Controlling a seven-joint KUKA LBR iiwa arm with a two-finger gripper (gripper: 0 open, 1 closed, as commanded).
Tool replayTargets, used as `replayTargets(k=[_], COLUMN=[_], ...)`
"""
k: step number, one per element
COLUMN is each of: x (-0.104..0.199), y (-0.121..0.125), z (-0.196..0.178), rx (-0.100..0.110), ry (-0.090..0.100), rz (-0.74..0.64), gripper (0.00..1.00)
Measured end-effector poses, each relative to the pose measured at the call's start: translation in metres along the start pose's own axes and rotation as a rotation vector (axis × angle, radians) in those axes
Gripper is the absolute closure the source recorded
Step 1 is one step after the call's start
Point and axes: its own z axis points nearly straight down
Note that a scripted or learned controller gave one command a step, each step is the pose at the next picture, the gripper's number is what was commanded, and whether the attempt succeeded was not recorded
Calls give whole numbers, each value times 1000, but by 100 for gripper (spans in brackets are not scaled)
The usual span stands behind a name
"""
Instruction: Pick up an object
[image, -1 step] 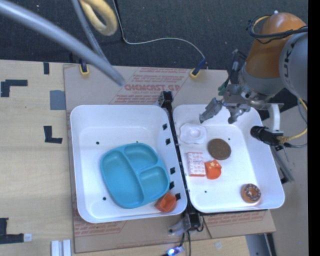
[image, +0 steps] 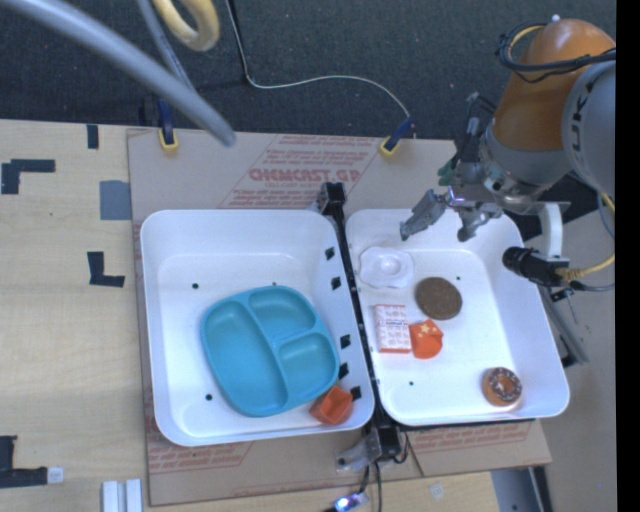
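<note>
My gripper (image: 446, 222) hangs above the far edge of the right bin (image: 520, 300), its two fingers spread open and nothing between them. Below it in that bin lie a clear round lid (image: 385, 267), a brown disc (image: 438, 298), a red and white packet (image: 391, 328), a small orange-red piece (image: 427, 339) and a sprinkled doughnut (image: 501, 386). The lid is the nearest thing, a little left of and nearer than the fingers. A blue divided plate (image: 268, 348) and an orange block (image: 333, 405) sit in the left bin (image: 170, 300).
Black clips along the divider (image: 345, 290) join the two bins. A black cylinder with a cable (image: 535, 265) sticks out at the right bin's right rim. A grey hose (image: 120, 60) crosses the upper left. Cardboard (image: 290, 175) underlies the bins.
</note>
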Motion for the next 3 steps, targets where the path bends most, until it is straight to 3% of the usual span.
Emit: replayTargets(k=[1,3], x=[10,0], y=[0,-13], z=[52,163], rx=[5,6], ry=[0,0], rz=[0,1], gripper=[0,0])
